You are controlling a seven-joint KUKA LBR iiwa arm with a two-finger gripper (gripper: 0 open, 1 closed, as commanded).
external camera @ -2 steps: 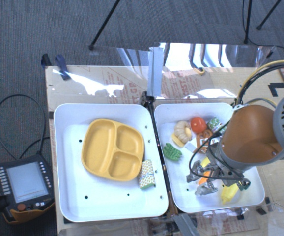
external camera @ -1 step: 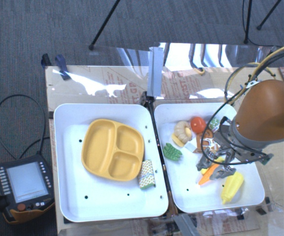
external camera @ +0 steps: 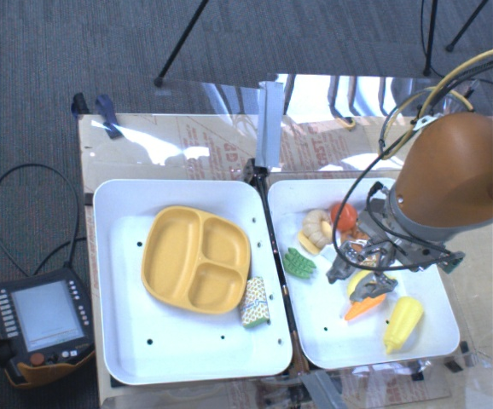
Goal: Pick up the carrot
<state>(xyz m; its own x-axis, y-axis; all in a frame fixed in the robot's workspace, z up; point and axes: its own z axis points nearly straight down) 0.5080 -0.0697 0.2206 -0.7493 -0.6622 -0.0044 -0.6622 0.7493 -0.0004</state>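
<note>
i've got the claw (external camera: pixel 368 290) down on the carrot (external camera: pixel 364 308) in the right bin (external camera: pixel 426 348), can't tell its opening, next i'd close and lift.

Grey arm (external camera: pixel 443 173) with orange band reaching in from the right, tool (external camera: pixel 368 290) pointing down, low.

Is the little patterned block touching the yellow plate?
Touching. The camera view shows the patterned block pressed against the lower right rim of the yellow plate, no gap.

one fixed camera above the bench (external camera: pixel 178 152), looking down aslant
</note>
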